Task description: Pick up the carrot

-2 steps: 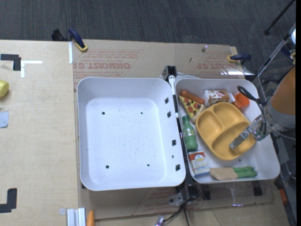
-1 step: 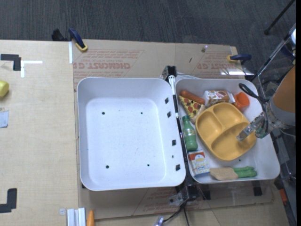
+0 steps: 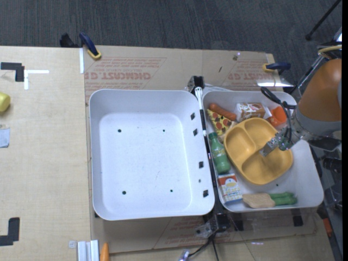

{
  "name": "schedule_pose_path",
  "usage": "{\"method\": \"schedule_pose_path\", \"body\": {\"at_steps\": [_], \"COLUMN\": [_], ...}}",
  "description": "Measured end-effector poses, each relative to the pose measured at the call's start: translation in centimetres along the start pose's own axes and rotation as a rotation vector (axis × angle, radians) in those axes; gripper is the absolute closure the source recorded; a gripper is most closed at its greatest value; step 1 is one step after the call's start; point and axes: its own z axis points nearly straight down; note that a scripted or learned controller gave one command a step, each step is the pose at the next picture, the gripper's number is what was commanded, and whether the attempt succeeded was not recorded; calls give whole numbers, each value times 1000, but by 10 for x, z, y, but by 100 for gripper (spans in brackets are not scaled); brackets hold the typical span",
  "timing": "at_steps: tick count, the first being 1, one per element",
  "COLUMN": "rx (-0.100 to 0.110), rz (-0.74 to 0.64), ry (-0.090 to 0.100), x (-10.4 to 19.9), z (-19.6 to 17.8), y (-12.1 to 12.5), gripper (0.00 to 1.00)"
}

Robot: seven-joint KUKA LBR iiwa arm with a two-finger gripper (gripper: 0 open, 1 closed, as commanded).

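Front edge of right bin: you see a tan wooden spatula-shaped toy [image 3: 258,200] lying beside a green toy vegetable [image 3: 284,199] along the near wall of the right shallow white bin [image 3: 315,186].
Front left corner: a small red and white carton [image 3: 230,188] lies just left of those two, near the bin's left wall.
Left wall: a green plastic bottle [image 3: 219,152] lies lengthwise along it, just behind the carton.
Middle of right bin: a yellow divided plastic dish [image 3: 255,152] sits tilted and takes up much of the floor.
Tool: the tool [image 3: 274,144] is low over the right half of the yellow dish, at or very near its surface. You cannot tell from this view whether it is released or clenched, and nothing is visible in it.
Arm: the grey arm with the orange band [image 3: 322,94] reaches in over the bin's right wall.
Carrot: the orange toy carrot [image 3: 279,115] lies near the far right corner of the right bin, just behind the dish rim and just behind the tool, partly hidden by dark cabling.
Far wall: a red and white printed packet [image 3: 251,110] lies left of the carrot. An orange-red sausage-shaped toy [image 3: 222,111] lies further left, with a yellow and red pizza-slice toy [image 3: 219,124] just in front of it.
Left bin: the left shallow white bin [image 3: 144,154] sits touching the right one on the pale wooden counter [image 3: 43,162].
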Motion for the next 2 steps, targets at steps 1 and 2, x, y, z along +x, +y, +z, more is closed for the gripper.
{"method": "schedule_pose_path", "body": {"at_steps": [1, 2], "rx": [-4, -6], "rz": [-22, 59], "ry": [-4, -1], "x": [-52, -30], "z": [18, 18], "y": [-8, -14], "gripper": [100, 100]}}
